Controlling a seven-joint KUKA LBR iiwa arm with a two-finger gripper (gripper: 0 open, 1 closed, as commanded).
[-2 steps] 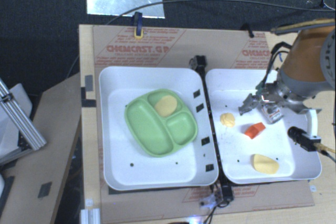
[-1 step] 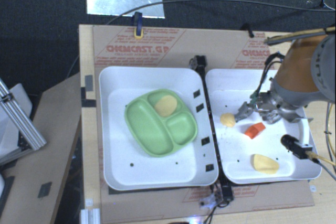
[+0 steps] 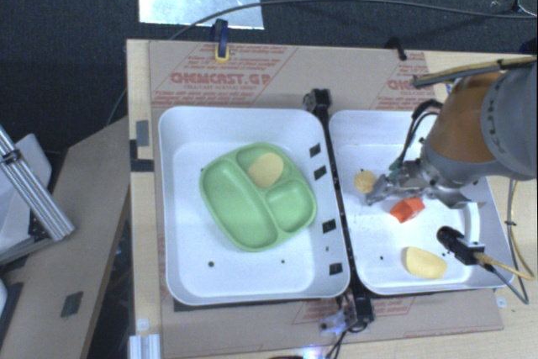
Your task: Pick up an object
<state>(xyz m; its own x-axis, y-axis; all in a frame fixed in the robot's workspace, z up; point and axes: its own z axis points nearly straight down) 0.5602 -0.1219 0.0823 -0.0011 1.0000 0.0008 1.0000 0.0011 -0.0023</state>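
Small yellow rounded piece (image 3: pixel 364 180), the nearest candidate for the pick, lies on the floor of the right-hand shallow white bin (image 3: pixel 370 130), right of centre in the frame and close to the divider between the two bins. The metal gripper (image 3: pixel 376 191) of the grey and orange arm sits low in that bin, just beside the piece on its lower right. Whether they touch cannot be told, nor whether the gripper is open or closed; nothing is visibly held.

A small orange-red block (image 3: pixel 408 209) lies just below the gripper body, and a larger pale yellow oval object (image 3: pixel 424 263) rests near the bin's lower right corner. The left-hand white bin (image 3: pixel 193 147) holds a green divided plastic plate (image 3: pixel 244 214) with a yellow round item (image 3: pixel 266 170) in its upper compartment. Both bins stand on the cardboard-covered tabletop (image 3: pixel 353 67).

This looks like the approach or grasp step. The next move likely calls for centring over the small piece, closing firmly, then lifting straight up.
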